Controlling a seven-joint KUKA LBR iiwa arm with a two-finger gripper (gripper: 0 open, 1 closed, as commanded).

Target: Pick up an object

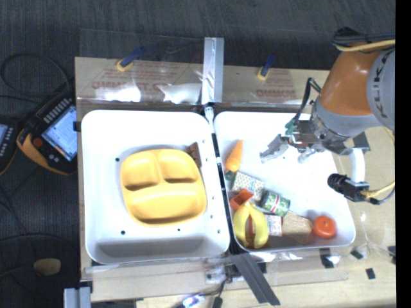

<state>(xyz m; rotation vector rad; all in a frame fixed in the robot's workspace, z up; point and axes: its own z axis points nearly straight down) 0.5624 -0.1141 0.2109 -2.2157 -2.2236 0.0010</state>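
Two shallow white bins sit side by side on the bench: the left bin carries a yellow moulded plastic tray with three compartments, and the right bin holds a cluster of toy food items along its left wall and near edge. These include an orange carrot-shaped piece leaning by the dividing wall, a small green-and-white printed packet, a green-and-red labelled tin lying on its side, a yellow banana-like piece, a tan bread-like block and a round red-orange tomato in the near right corner. The grey arm with its orange band reaches in from the right; its two-finger gripper hangs above the bare upper floor of the right bin, fingers spread apart and nothing between them. No object is yet grasped. Candidates lie below and to the left of the claw, well apart from it. For a sound pick, an isolated item such as the carrot or the tomato seems preferable to the crowded middle. The fingers should straddle the item's narrow axis, descend clear of the bin wall, and close only once both pads flank it.
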